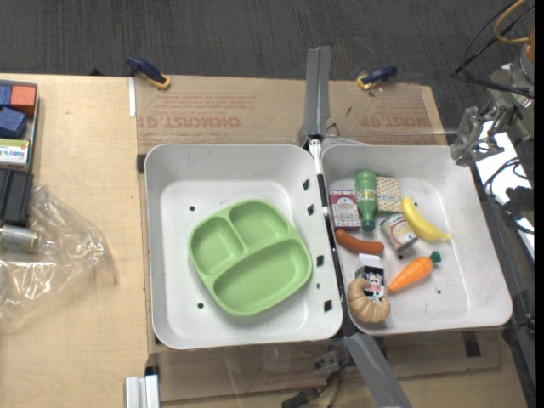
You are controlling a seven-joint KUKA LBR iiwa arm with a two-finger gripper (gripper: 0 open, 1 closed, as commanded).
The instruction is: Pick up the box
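Bread roll (369, 306) front of right bin | box (343, 209) behind, beside bottle (365, 199)

- A robot test lab: a wooden bench (76, 313) covered with cardboard (255, 113) held by clamps (149, 71).
- Two white bins (166, 228) hold toy food.
- Loose cables (510, 24) hang over dark carpet (255, 15).

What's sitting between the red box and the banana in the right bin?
In the camera view, a green bottle stands right beside the red box, with a tan packet behind it, before the banana.
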